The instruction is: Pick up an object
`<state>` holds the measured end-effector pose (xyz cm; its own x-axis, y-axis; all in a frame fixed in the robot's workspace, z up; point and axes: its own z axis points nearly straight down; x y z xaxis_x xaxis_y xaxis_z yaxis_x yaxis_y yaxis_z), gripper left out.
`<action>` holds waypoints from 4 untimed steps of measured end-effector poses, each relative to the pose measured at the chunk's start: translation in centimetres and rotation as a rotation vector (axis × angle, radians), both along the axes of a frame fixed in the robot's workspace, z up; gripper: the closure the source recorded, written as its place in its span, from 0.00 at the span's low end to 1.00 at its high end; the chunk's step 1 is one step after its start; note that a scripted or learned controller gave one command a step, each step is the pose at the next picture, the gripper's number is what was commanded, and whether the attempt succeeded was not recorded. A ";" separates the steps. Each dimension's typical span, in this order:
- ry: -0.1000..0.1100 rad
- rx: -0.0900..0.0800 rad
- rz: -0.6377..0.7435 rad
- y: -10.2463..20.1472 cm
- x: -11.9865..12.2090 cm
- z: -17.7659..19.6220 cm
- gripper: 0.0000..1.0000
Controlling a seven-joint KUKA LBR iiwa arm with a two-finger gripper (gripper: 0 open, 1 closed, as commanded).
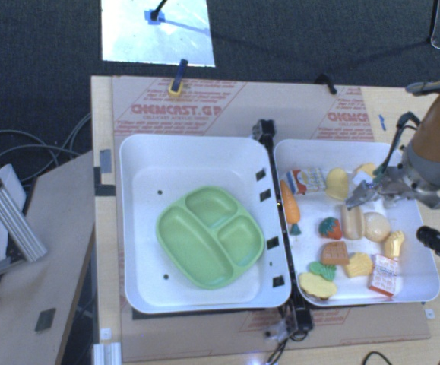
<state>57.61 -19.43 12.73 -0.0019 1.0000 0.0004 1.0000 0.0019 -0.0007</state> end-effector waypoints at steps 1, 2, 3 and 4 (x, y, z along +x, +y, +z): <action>-0.002 -0.001 0.000 0.1 0.1 -4.4 0.00; -0.005 -0.001 0.000 0.0 0.2 -3.2 1.00; -0.006 -0.002 0.002 0.3 -0.2 3.0 1.00; -0.008 -0.003 0.002 -0.2 -0.4 9.3 1.00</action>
<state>57.22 -19.64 22.07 -0.0037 1.0000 -0.0027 1.0000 0.0038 0.0070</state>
